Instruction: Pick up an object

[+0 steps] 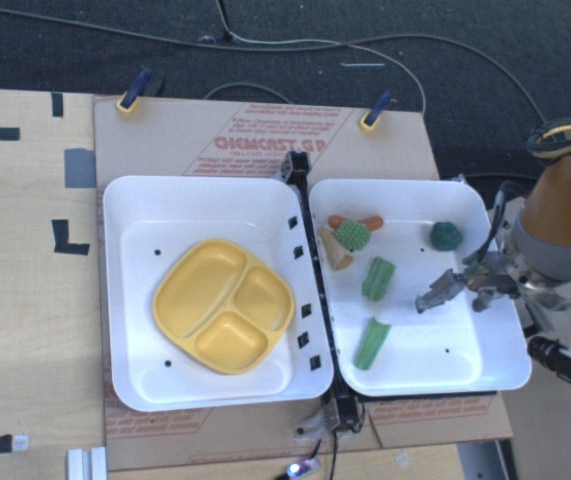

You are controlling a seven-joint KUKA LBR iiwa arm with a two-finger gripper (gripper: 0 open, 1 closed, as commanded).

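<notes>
The right bin [505, 368] holds several small items. A dark green ball [445, 235] lies at the back right. An orange carrot [355, 222], a green spiky piece [353, 236] and a tan piece [338, 256] cluster at the back left. A short green piece [378, 278] and a longer green piece [371, 343] lie near the middle. My gripper [453, 298] hangs over the bin's right side, below the ball and right of the green pieces. It is open, with nothing between its fingers.
The left bin [125, 268] carries a yellow divided plate [223, 304]. A black divider [310, 268] runs between the bins. The arm [550, 218] comes in over the right bin's right rim. Cables cross the dark floor behind.
</notes>
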